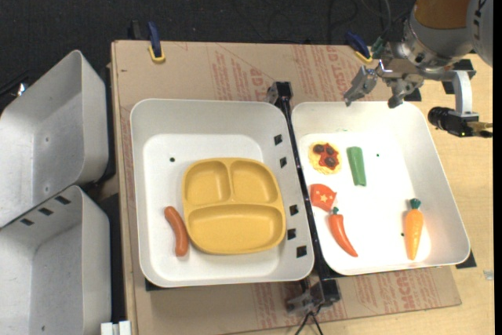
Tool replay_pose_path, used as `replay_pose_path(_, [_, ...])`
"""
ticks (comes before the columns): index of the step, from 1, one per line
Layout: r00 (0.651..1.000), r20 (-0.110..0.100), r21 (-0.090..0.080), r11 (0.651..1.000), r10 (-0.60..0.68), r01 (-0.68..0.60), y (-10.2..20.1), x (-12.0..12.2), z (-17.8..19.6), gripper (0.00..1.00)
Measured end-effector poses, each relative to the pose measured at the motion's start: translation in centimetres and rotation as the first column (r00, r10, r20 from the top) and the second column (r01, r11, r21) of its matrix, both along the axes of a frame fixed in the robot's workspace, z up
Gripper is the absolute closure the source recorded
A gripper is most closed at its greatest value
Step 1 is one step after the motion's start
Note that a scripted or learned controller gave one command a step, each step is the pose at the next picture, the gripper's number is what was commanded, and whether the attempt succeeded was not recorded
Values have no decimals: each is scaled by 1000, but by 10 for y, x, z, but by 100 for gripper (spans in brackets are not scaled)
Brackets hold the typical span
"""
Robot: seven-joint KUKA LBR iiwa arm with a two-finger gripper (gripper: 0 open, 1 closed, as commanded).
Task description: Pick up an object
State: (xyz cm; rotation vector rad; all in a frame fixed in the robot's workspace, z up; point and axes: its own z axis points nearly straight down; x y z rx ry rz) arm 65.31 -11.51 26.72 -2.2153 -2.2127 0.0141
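1. Over the right bin's [439, 145] far rim, our gripper [375, 89] is hanging with fingers spread, holding nothing.
2. We're eyeing the green piece [356, 165] near the bin's middle; dropping straight down, clear of the pizza slice [325, 156], is looking safest.
3. We're working on a brown worktop [212, 71]; dark floor and cables are showing behind.

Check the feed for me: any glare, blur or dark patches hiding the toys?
Camera view: sharp, evenly lit; toys in the right white bin, like the green plastic stick and orange toy carrot, cast faint shadows; floor above the bench dark; grey two-finger gripper slightly soft.
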Motion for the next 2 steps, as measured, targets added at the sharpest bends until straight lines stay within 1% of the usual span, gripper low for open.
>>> replay_pose_path(1, [1000, 13, -2, 1000, 2, -2, 0, 2, 8, 0])
replay_pose_path(2, [1000, 10, -1, 1000, 0, 0, -1, 2, -34, 0])
